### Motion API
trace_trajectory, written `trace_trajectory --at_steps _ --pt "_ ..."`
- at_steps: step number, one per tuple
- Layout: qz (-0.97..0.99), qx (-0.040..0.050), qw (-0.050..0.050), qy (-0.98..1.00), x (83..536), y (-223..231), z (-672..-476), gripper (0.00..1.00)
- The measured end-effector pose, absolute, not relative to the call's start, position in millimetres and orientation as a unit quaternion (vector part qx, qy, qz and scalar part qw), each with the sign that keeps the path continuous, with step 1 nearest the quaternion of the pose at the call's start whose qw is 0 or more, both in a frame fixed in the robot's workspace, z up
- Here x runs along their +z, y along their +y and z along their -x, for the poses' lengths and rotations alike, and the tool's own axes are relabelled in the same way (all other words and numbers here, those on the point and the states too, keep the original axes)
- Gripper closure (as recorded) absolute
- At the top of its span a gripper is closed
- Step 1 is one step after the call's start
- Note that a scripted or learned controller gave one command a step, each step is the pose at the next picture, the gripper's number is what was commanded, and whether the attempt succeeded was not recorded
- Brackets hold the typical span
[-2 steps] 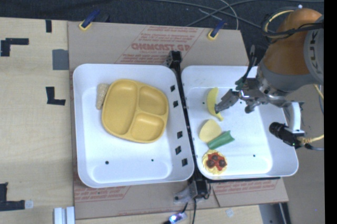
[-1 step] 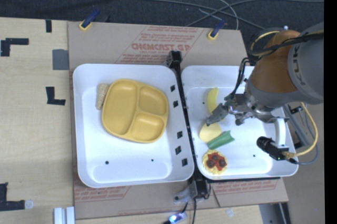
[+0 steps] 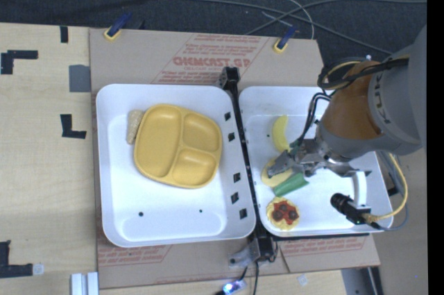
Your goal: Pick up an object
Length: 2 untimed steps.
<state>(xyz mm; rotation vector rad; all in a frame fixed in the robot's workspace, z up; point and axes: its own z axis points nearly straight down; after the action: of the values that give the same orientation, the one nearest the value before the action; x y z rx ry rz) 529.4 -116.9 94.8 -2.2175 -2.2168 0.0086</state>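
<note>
My gripper (image 3: 283,166) is low in the left part of the right bin (image 3: 361,221). It hangs just over a green block (image 3: 290,183) and a small yellow piece (image 3: 268,178), partly covering both. A yellow banana-shaped object (image 3: 279,132) lies just behind the gripper. In front of it, near the bin's front wall, sits a round tart with red filling (image 3: 283,213). Whether anything is held cannot be made out from this angle.
The left bin (image 3: 114,210) holds a yellow divided plate (image 3: 177,146) with a tan sponge-like piece (image 3: 133,125) tucked at its left edge. A black divider (image 3: 239,155) runs between the bins. The arm's orange band (image 3: 350,113) and cables hang over the right bin's back right.
</note>
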Motion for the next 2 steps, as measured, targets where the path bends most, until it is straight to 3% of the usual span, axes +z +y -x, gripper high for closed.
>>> trace_trajectory --at_steps 1,2 --pt "0.706 0.0009 0.002 -0.708 107.5 -115.4 -531.1 1.00" --pt "0.706 -0.0013 -0.002 -0.708 166.8 -112.4 -539.8 1.00"
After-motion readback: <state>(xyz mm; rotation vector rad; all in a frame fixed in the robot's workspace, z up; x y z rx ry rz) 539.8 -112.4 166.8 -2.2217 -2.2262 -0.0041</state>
